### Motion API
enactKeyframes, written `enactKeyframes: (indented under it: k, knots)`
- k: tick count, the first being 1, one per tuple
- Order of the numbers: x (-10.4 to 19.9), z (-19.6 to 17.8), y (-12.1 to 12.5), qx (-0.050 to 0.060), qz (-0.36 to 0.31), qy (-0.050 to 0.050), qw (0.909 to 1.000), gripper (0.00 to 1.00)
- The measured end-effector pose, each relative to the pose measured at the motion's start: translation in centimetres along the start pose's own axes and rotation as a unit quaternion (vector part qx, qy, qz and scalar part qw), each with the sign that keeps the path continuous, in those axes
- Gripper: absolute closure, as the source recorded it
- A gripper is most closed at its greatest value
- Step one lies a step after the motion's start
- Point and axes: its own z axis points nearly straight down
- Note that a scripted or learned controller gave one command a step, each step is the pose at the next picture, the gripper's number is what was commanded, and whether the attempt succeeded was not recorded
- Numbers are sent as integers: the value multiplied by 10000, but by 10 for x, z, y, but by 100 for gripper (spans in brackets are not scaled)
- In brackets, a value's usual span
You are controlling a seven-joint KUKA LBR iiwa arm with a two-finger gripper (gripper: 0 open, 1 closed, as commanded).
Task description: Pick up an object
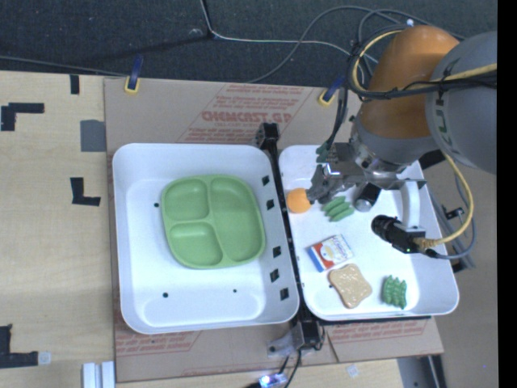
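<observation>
My gripper (327,186) hangs over the back left part of the right bin (440,293), reaching in from the right under the orange wrist band. Just left of and below it lies an orange ball (298,201) by the bin's left wall. A green pod-shaped toy (338,209) lies directly beneath the gripper's front. Nearer the front lie a small red, white and blue carton (329,252), a slice of toast (350,285) and a green leafy toy (394,291). Nothing shows between the fingers.
The left bin (133,217) holds a green divided plate (213,221). A black clip rail (280,217) runs between the bins. Cables loop behind the arm, and a black cylinder (394,231) on the arm hangs over the right bin's middle.
</observation>
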Motion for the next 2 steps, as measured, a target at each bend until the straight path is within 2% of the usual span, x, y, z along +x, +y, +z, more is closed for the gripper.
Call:
enactKeyframes:
  k: [1,2]
  knots:
    - [53,1,-5,-1,3,-3,10000,100]
    - [109,6,-24,5,-6,-2,10000,100]
